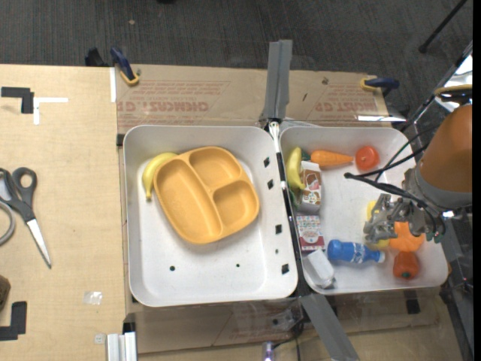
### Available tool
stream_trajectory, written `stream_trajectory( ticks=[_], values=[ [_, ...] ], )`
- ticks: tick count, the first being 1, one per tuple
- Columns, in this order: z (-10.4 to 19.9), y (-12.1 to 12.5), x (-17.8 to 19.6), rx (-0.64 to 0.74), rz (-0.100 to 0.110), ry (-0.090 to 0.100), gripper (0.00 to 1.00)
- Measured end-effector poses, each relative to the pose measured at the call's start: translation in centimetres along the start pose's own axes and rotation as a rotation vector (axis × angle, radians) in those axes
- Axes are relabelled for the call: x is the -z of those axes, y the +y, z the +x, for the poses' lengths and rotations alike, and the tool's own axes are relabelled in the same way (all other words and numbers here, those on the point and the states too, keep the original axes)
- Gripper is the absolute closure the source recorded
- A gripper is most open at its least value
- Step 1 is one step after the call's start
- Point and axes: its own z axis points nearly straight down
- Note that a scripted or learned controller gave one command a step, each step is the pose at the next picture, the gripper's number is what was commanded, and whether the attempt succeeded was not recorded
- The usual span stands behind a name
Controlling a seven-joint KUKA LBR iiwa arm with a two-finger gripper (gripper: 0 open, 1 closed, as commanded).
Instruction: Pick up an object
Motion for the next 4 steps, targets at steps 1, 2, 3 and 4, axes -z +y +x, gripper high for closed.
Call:
stream_trajectory(
  ticks=[1,2,3,4],
  values=[
    [0.0,0.0,0.0,0.0,0.0,0.0,0.0],
    [3.5,4.4,-1.0,-0.021,0.0,0.004,0.0],
    [5.0,7.3,-0.6,-0.109,0.019,-0.009,0.0],
    [-4.6,8.4,-0.8,-0.19,0.004,0.001,0.0]
  ],
)
